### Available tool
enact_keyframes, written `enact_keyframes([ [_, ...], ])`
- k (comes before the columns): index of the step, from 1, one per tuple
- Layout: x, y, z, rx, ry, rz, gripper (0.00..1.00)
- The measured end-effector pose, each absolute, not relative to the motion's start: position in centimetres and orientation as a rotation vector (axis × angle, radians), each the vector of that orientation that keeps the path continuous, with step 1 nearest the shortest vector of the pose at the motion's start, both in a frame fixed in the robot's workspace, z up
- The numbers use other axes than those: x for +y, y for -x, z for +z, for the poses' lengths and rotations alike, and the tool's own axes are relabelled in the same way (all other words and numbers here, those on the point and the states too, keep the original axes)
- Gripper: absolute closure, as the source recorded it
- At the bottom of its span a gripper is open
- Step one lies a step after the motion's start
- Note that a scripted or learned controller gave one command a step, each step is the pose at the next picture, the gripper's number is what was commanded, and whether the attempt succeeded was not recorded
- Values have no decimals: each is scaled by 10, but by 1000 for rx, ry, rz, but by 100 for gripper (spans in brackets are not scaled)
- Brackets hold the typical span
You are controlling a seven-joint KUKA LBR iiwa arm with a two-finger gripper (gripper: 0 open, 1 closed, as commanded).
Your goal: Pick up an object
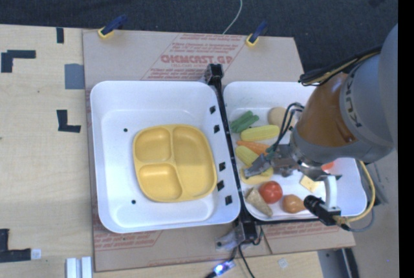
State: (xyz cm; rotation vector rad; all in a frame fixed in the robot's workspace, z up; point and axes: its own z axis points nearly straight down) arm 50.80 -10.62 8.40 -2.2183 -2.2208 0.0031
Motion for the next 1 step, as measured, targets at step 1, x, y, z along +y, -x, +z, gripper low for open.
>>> enact_keyframes([
  [1, -106, -509, 96, -2222, 2218, -1, 100],
])
